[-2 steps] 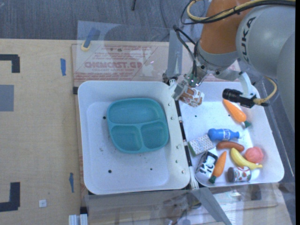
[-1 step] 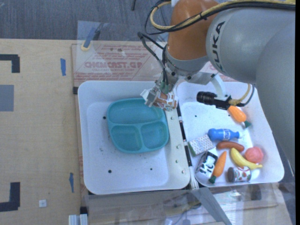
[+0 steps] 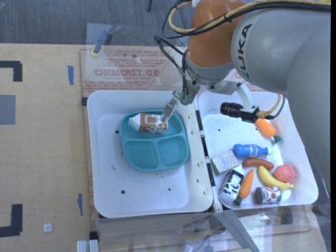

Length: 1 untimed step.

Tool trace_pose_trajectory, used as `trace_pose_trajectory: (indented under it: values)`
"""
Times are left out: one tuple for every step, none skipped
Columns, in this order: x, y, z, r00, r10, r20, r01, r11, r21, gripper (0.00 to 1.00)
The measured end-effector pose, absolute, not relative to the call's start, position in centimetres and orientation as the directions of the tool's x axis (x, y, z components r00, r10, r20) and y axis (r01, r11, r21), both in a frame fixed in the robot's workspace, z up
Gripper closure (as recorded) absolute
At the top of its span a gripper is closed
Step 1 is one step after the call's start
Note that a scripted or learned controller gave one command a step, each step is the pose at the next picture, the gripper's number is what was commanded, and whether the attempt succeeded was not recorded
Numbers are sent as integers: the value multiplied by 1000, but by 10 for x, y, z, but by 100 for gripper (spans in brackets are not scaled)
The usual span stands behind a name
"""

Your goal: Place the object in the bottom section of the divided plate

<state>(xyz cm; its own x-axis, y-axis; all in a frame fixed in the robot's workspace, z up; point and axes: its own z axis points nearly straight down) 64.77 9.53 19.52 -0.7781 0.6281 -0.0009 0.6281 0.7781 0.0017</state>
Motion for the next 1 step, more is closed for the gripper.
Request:
trace_pose_trajectory:
  values:
    - [620,110,208,-765,643,-1,643,765,2,0]
